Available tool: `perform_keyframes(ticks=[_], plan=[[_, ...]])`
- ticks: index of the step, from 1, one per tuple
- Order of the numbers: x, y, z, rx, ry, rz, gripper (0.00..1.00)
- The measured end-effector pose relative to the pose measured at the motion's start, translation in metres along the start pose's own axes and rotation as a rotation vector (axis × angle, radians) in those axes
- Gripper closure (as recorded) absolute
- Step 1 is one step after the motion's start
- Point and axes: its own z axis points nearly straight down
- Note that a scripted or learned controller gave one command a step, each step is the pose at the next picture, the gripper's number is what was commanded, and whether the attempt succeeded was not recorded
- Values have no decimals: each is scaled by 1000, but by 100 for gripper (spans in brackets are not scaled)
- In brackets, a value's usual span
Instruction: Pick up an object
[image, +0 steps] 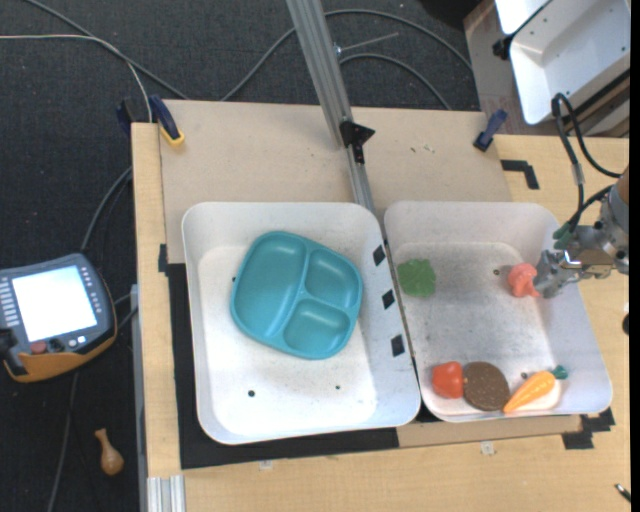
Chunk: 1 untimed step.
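Two shallow white bins sit side by side on the bench. The left bin (215, 400) carries a teal divided plate (297, 294), lying flat and turned at an angle, roughly in the middle of the bin's floor. The right bin (470, 225) carries several small things. A green cube-like piece (416, 277) lies near its left wall, towards the far half. Along the near edge three things are bunched together: a red tomato-like piece (448, 379) at the left, a brown round flat piece (485, 386) touching it on its right, and an orange carrot-like piece (532, 391) with a small green tip, leaning against the brown one at the right.

A small pink object (521, 280) lies at the right side of the right bin, close to the bin's right wall. The gripper (553, 273) comes in from the right over that wall and sits just beside the pink object, at its right edge, seemingly touching it. Whether the pink object is between the fingers or merely next to them cannot be told, so the gripper's state, released or clenched, cannot be told either. The green, red, brown and orange pieces all lie well apart from the gripper.
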Motion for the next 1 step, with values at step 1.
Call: perform_keyframes(ticks=[1], plan=[[57,8,-8,2,2,-4,100]])
